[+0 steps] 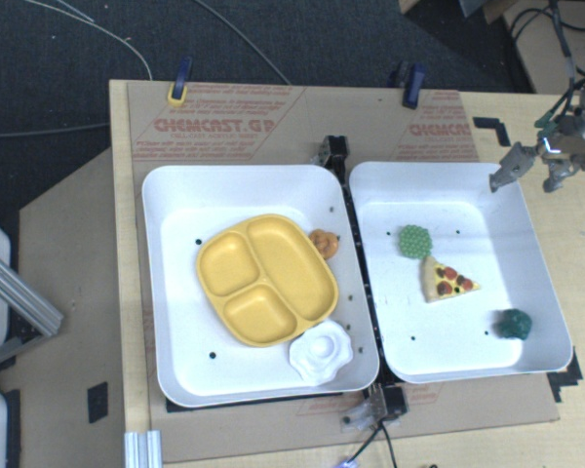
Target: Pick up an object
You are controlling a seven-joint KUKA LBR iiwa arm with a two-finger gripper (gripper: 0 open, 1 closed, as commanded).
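dark green lump [513, 324] near front | pizza slice [447, 281] well apart from fingers [508, 169]

Two white bins [166, 261] [536, 261] sit side by side. One yellow divided plate [266, 279], one white fried egg [321, 351], one small brown pastry [324, 243], one green broccoli piece [415, 241], one pizza slice [448, 281], one dark green lump [513, 324].

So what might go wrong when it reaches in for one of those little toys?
The end effector sits at the far corner of the right bin, so it has some way to travel. The pizza slice lies flat and may slip out of a grasp. The green broccoli piece sits right beside it, so reaching for one could knock the other. The dark green toy near the bin wall leaves little room.
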